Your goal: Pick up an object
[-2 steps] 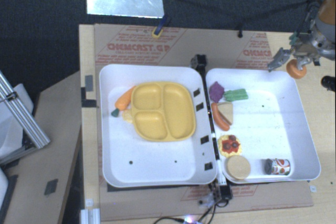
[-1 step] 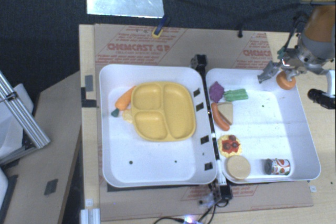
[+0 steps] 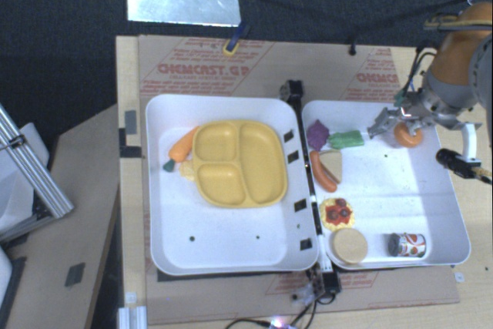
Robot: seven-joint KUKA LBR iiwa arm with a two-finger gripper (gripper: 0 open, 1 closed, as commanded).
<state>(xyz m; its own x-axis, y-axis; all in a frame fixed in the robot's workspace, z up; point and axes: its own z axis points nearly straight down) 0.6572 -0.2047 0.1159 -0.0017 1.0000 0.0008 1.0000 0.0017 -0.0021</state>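
Observation:
My gripper (image 3: 385, 122) hangs over the back of the right bin (image 3: 431, 200), reaching in from the right. An orange round toy (image 3: 408, 137) lies just below and to the right of it, close against the wrist. A green block (image 3: 346, 139) and a purple toy (image 3: 317, 135) lie a little to the gripper's left. Further forward in the same bin are a hot dog (image 3: 323, 173), a bread slice (image 3: 333, 163), a small pizza (image 3: 337, 213), a round tan biscuit (image 3: 350, 246) and a small can (image 3: 407, 245) lying on its side.
The left bin (image 3: 177, 243) holds a yellow divided plate (image 3: 235, 163), with a carrot (image 3: 182, 144) and a small green piece (image 3: 168, 165) at the plate's left. A black divider (image 3: 303, 166) runs between the bins. A black part (image 3: 454, 160) juts over the right bin's edge.

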